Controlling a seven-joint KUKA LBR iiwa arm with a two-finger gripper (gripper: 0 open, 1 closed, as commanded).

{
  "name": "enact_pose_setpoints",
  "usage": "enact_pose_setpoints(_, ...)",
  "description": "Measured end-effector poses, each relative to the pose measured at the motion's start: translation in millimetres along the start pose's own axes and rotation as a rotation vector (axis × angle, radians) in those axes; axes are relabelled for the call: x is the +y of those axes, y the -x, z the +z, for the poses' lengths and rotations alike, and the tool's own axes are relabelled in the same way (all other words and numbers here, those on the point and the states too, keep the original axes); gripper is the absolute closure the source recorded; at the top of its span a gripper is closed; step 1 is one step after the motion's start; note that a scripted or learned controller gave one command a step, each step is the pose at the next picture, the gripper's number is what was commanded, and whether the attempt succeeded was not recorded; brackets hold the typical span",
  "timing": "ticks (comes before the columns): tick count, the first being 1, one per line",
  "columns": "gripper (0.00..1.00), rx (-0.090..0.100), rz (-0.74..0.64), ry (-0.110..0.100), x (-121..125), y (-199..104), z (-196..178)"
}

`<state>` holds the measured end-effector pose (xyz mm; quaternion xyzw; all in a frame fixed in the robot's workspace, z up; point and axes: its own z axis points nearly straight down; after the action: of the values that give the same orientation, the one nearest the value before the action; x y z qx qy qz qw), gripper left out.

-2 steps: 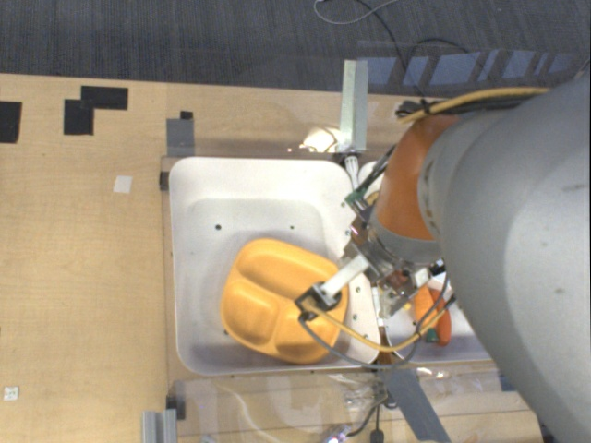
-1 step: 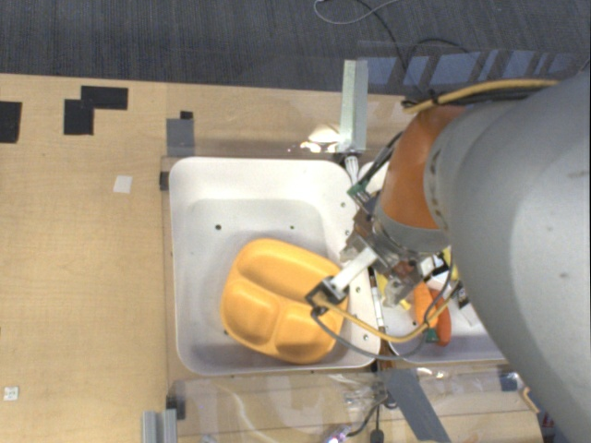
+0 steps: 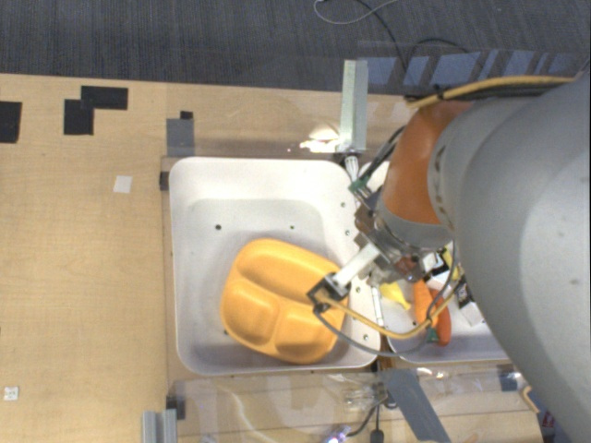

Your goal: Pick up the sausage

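White bins (image 3: 199,247), sausage (image 3: 434,317) in the right one, right of end effector (image 3: 325,293).

Left white bin (image 3: 199,247) sits on a wood bench (image 3: 83,266); big yellow-orange lump, bread-like (image 3: 277,301), lies in its near-right part, approx. touching the near wall. Right bin (image 3: 480,344) mostly hidden; small yellow piece (image 3: 395,293) visible inside near its left wall. Black squares (image 3: 92,107) on bench far-left. Black cable (image 3: 369,12) runs over the dark floor (image 3: 185,17) at far side. Metal post (image 3: 354,104) stands betw. the bins, far edge.
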<state>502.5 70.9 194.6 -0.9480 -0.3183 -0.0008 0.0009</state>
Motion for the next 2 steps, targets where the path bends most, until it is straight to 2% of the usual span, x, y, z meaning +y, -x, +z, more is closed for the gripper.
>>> enact_pose_setpoints(1,1.00,-0.001,-0.076,0.001,73.8,74.7,10.2)
enact_pose_setpoints(2,1.00,0.009,-0.063,0.015,139.5,116.3,103.3)
